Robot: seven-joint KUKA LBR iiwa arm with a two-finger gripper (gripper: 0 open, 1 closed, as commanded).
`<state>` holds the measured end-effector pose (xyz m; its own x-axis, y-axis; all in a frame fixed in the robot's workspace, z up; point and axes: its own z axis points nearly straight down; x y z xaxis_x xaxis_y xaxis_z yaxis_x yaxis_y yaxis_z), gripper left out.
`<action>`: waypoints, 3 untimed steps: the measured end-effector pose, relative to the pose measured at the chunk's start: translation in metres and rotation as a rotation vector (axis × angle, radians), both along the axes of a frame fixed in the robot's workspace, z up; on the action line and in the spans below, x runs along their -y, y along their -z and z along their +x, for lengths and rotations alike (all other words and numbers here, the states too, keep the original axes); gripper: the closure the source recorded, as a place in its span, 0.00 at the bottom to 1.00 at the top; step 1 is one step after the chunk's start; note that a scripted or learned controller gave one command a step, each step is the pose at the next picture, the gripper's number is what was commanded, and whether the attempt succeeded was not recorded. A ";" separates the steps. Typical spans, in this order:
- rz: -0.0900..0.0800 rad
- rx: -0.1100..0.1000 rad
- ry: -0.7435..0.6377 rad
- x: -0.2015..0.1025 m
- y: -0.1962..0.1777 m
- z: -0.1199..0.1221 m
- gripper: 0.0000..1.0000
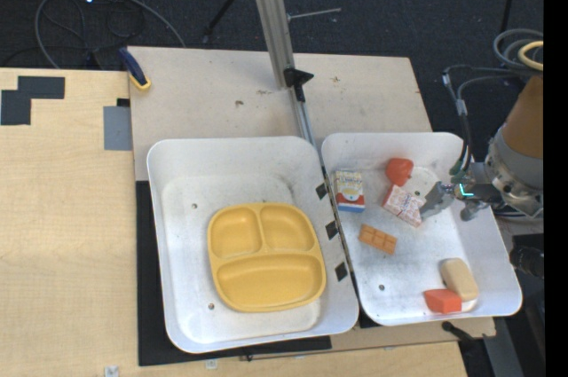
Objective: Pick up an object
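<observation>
Red-and-white carton (404,206) is lying tilted in right bin (497,278), touching gripper (437,201) on its left side; finger spacing — cannot tell.

Left white bin (177,189) carries a yellow three-compartment plastic plate (264,256), sitting toward its right edge. Over in the right white bin (497,278): a small white carton (349,190) by the left wall, an orange waffle-like block (377,239) just below it, a red-and-white box (404,205) mid-bin with a red cup-shaped piece (399,169) above. The gripper (441,200) reaches in over the right edge, beside that box. A tan loaf-shaped block (460,278) and a red block (442,302) sit touching in the near right corner.
</observation>
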<state>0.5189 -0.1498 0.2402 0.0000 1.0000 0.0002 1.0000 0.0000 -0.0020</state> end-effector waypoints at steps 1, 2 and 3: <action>0.000 0.001 0.000 0.000 0.000 0.000 0.00; 0.003 -0.008 0.001 0.000 0.064 -0.003 0.00; 0.003 -0.007 0.001 -0.004 0.128 0.000 0.00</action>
<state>0.5189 -0.1454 0.1123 0.0006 1.0000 0.0030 1.0000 -0.0006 -0.0094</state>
